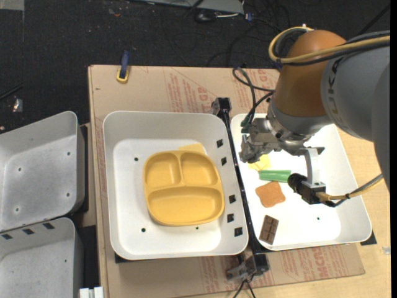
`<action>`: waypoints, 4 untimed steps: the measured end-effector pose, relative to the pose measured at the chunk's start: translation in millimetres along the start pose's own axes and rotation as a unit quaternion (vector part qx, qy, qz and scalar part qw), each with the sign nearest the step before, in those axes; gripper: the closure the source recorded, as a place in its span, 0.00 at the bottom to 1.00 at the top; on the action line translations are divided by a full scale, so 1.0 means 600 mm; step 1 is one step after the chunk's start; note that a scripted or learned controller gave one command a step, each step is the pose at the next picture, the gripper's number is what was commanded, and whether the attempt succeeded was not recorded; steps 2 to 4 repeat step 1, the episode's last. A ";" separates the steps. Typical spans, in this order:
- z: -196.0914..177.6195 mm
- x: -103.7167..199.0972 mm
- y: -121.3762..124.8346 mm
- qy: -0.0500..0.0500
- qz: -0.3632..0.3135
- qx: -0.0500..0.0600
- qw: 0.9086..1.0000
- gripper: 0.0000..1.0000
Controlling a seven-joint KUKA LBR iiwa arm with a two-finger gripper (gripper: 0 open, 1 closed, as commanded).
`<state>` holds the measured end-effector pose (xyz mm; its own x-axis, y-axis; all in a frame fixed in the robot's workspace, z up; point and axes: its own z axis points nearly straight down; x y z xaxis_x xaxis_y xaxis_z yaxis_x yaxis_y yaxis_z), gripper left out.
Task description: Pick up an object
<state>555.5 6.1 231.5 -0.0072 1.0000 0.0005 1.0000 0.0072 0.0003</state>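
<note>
In the right bin (347, 225) lie a green stick (275, 175), an orange-brown flat piece (270, 194), a dark brown bar (268, 228) and a yellow piece (260, 163) partly hidden under the arm. My gripper (253, 149) hangs low over the bin's left side, right above the yellow piece. The wrist body covers its tips. The left bin (124, 228) holds a yellow divided tray (183, 187) with a pale yellow flat piece (193, 148) poking out behind it.
The arm's orange band (310, 73) and grey body cover the right bin's upper part. A black divider with clips (232, 179) runs between the bins. A grey lid (37, 166) lies to the left of the bench. Cables (248, 98) trail behind.
</note>
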 end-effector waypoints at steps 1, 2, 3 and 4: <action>0.012 0.071 0.040 0.000 0.000 -0.001 1.000 1.00; 0.012 0.071 0.040 0.000 0.000 -0.001 1.000 1.00; 0.012 0.071 0.040 0.000 0.000 -0.001 1.000 1.00; 0.012 0.071 0.040 0.000 0.000 -0.001 1.000 1.00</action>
